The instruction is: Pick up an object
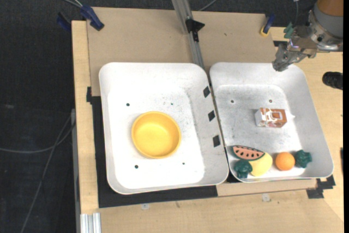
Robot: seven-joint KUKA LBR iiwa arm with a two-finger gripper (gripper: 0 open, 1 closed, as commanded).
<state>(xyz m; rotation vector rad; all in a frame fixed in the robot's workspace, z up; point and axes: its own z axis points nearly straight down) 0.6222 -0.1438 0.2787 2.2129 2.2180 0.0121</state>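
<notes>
I see the table [136, 24] carrying two white bins. The left bin [114, 84] holds a yellow bowl [156, 134]. The right bin [305, 101] has a small brown-and-white carton [271, 117] near its middle, and along its near edge a watermelon slice [249, 152], a yellow banana [262, 164], an orange [284, 161] and two dark green pieces. My end effector [282, 61] hangs over that bin's far right rim, holding nothing; I cannot tell how far it is open.

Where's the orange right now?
The orange sits in the right bin, along its near edge toward the right corner, between a yellow piece and a dark green toy.
</notes>
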